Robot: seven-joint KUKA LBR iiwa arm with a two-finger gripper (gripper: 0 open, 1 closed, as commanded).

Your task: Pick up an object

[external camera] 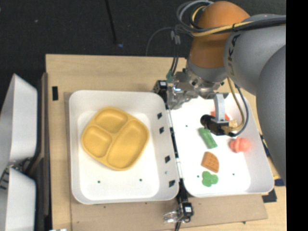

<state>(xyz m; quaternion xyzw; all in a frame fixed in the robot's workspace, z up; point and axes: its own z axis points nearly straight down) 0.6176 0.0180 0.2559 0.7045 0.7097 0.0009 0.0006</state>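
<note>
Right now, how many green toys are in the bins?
2, both in the right white bin: a long green plastic stick near its middle, and a small lumpy green plastic piece by the near edge. The arm could hide more.

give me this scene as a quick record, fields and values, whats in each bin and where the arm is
left bin: yellow divided plate
right bin: green stick, orange waffle piece, green clover shape, pink lump
pincer: over the right bin's far left corner
held: cannot tell
</note>
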